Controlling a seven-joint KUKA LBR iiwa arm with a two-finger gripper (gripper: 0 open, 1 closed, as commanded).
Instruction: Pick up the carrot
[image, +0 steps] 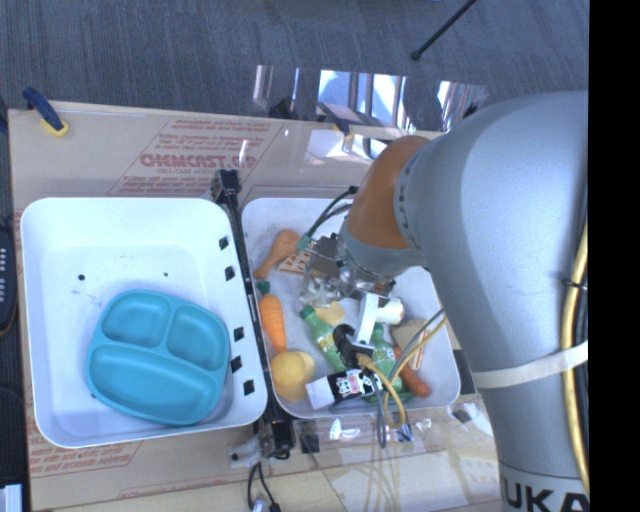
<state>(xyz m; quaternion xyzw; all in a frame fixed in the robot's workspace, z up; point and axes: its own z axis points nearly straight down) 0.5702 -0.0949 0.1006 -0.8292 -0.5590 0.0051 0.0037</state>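
The carrot (272, 320) is orange with a small green top. It lies along the left wall of the right bin (440, 340), pointing toward the front. My gripper (328, 288) hangs over the middle of that bin, a short way to the carrot's right and apart from it. The grey arm with its orange band (375, 215) covers the bin's back right part. Nothing shows as held by the gripper.
A second orange piece (280, 248) lies at the bin's back left. Beside the carrot are a yellow lemon (290, 372), a green bottle (325, 338), a white bottle (375, 312) and a black-and-white carton (345, 385). The left bin (60, 240) holds a blue divided plate (158, 355).
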